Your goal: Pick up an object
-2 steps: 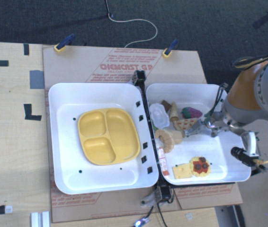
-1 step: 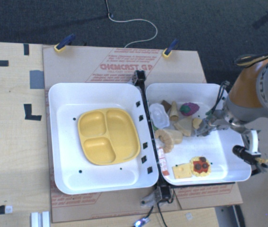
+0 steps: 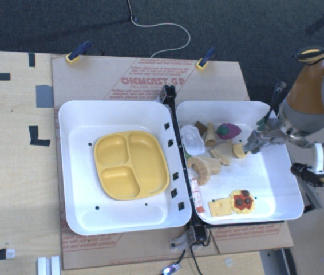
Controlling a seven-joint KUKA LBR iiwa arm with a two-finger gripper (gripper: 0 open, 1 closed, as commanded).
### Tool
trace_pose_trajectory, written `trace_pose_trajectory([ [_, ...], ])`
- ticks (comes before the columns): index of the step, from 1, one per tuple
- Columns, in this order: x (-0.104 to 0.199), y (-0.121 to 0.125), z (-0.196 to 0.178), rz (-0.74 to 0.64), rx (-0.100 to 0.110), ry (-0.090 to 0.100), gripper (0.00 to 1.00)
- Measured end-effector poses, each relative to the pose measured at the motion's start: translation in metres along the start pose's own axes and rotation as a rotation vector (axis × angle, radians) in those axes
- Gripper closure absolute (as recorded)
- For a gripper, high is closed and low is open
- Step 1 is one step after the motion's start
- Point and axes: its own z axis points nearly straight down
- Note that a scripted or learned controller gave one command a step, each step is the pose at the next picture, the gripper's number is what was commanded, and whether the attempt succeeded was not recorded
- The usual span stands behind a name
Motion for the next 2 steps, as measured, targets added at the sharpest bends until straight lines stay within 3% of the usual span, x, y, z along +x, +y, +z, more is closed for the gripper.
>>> trace_pose_trajectory([
  [1, 0.010, -0.003, -0.050, 0.000, 0.000, 0.000, 1.00],
  [2, 0.011, -0.002, -0.069, 0.000, 0.002, 0.001, 1.00],
])
